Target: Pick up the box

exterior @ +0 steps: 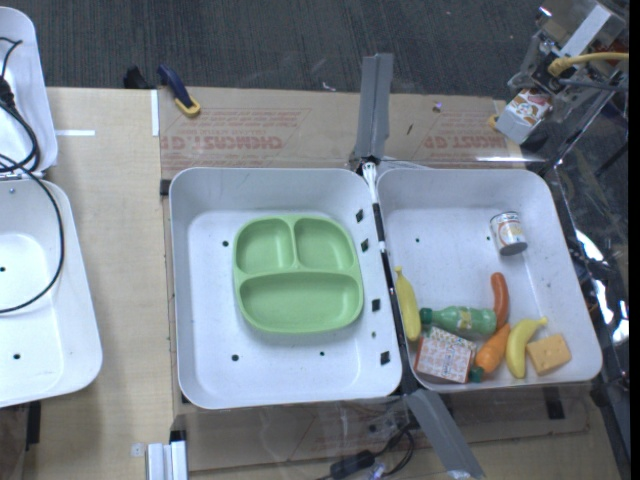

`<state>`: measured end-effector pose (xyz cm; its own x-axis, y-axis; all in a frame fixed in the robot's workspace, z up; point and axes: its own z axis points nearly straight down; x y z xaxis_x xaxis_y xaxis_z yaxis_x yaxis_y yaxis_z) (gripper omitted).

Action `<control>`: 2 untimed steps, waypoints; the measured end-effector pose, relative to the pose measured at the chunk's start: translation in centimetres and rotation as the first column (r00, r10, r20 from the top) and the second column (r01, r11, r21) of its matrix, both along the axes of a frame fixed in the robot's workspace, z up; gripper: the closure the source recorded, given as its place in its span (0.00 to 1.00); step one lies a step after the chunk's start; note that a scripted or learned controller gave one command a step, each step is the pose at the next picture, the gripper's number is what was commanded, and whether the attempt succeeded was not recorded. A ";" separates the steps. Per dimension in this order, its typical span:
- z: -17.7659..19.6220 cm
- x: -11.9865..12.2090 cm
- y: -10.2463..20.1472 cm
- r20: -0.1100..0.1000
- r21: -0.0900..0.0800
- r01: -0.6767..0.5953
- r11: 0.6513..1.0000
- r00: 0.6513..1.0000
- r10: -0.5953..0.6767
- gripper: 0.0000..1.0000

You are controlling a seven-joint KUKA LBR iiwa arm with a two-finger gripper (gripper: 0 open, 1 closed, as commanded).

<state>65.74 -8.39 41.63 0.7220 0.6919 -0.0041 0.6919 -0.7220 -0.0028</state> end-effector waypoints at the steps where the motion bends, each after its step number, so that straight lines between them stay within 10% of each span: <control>1: -13.9 -3.1 -1.2 -0.003 -0.001 0.120 0.993 0.993 -0.120 1.00; 2: -13.8 -3.1 -1.2 -0.001 0.000 0.121 0.993 0.993 -0.121 0.00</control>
